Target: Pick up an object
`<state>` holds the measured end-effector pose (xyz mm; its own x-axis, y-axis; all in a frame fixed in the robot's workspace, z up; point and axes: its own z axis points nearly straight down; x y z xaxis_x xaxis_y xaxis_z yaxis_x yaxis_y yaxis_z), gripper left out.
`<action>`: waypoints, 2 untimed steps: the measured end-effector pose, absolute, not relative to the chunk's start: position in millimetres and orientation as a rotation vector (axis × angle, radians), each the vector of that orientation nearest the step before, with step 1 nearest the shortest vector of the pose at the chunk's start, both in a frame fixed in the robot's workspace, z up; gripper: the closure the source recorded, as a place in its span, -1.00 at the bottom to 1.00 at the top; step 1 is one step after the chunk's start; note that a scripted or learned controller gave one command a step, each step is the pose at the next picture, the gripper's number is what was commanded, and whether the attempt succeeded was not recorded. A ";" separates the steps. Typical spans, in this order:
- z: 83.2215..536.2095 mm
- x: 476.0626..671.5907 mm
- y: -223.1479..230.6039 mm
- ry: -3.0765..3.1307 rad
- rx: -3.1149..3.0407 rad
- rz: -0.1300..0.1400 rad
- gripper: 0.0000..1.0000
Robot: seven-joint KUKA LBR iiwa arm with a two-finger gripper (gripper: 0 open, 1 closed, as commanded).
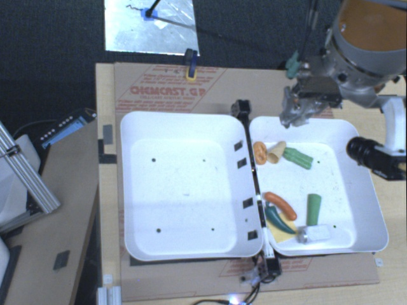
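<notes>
**A:** Objects lay in the right bin (343, 170), none in the left bin (184, 183). How did they look to handle?

**B:** Small toy-like pieces, probably light, stiff and a bit slick. From the left: an orange piece (259, 152) touching a beige cone (276, 151), then a green ribbed piece (297, 158) whose long axis ran from upper left to lower right.

**A:** And nearer the camera?

**B:** A red sausage (281, 204) slanted the same way, just beside a teal pepper (278, 220). Further right, a green cylinder (313, 208) pointed almost straight up the view, and a white tube (315, 234) lay crosswise.

**A:** Best hold?

**B:** I'd judge across the green cylinder's middle, square to its length, since it lay apart from the others.

**A:** The gripper (296, 116)?

**B:** It hung over the bin's far rim, above the cone. I couldn't tell whether it was apart or together.
</notes>
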<state>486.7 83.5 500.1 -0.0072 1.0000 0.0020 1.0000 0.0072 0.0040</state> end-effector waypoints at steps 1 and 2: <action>522.4 486.6 106.2 2.227 2.214 0.007 1.00; 535.5 486.5 130.8 2.228 2.214 0.006 1.00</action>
